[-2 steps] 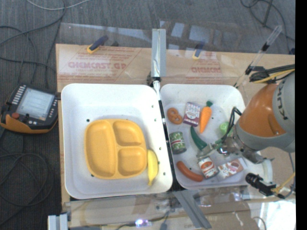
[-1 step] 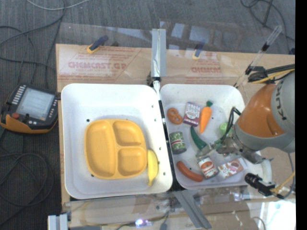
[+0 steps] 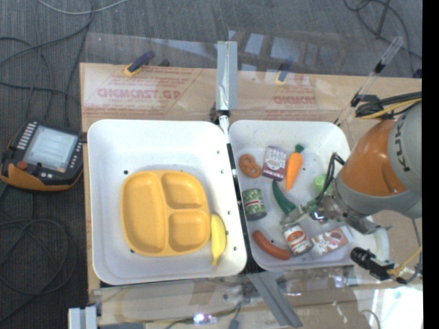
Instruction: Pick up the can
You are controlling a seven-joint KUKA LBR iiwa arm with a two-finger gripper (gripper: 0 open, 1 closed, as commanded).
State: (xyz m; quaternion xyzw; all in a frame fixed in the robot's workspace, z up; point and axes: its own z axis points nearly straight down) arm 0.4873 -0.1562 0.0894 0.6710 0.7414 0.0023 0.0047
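Observation:
Two cans lie in the right bin. A green-labelled can rests by the bin's left wall. A smaller red-and-white can sits near the front edge, between a sausage and a flat red-and-white packet. My gripper reaches in from the right, hanging just above and behind the red-and-white can and beside a green pepper. I see nothing held in it. The orange-banded wrist covers the bin's right side.
The right bin also holds a pretzel, a purple box, a carrot and a lime. In the left bin are a yellow divided tray and a banana.

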